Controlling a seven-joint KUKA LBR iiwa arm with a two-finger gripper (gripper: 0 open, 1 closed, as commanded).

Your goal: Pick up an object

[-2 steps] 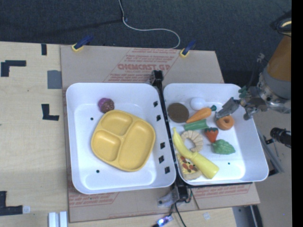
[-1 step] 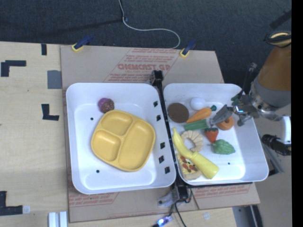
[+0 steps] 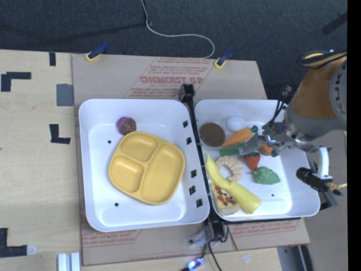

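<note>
Arm over the right shallow white bin (image 3: 293,205), among plastic toy foods.
Gripper (image 3: 256,145) low beside the orange toy carrot (image 3: 241,136), which lies near the bin's middle; finger state cannot be told.

Two white bins are seen side by side on the counter (image 3: 34,151): a left bin (image 3: 93,117) and a right bin (image 3: 293,205).

In the left bin, two things are counted: one yellow divided plate (image 3: 146,167) and one small purple ball (image 3: 126,125).

In the right bin, nine things are counted: one brown disc (image 3: 212,134), one white egg (image 3: 235,122), one carrot (image 3: 241,136), one green stick (image 3: 230,150), one small red piece (image 3: 252,161), one green leafy piece (image 3: 265,176), one banana (image 3: 234,188), one pale ring-shaped piece (image 3: 230,165), and one flat printed piece (image 3: 224,199) partly hidden under the banana.

Two blue-and-yellow clamps (image 3: 97,51) are counted at the cardboard's far edge.
</note>
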